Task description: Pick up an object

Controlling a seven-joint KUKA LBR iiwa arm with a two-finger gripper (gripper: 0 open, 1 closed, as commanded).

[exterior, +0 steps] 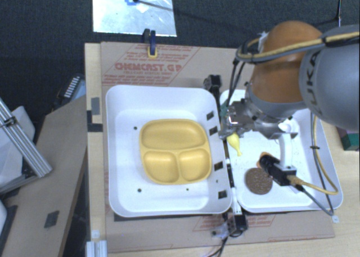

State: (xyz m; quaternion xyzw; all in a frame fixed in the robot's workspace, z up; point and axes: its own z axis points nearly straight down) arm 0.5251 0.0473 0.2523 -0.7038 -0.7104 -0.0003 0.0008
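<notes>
Reaching in from the right, our arm (289, 64) hangs its end effector (230, 133) low over the left side of the right bin (281, 208), close to the wall it shares with the left bin (124, 115). Right under it lies a small yellow object (235, 145), pointed at its lower end and touching or nearly touching the tool. We judge this to be the thing we are going for, since the tool is lined up on it rather than on anything else. We cannot tell whether the end effector is open or closed, nor whether the yellow piece is gripped or merely lying beneath, because the wrist hides that spot.

A brown disc (259, 181) rests flat on the bin floor, near the yellow piece but apart from it, a second candidate. The left bin holds a yellow divided plate (174, 152), lying flat in the middle, well apart from the tool. With the target so close to the wall, we expect little room for a clean grasp.
</notes>
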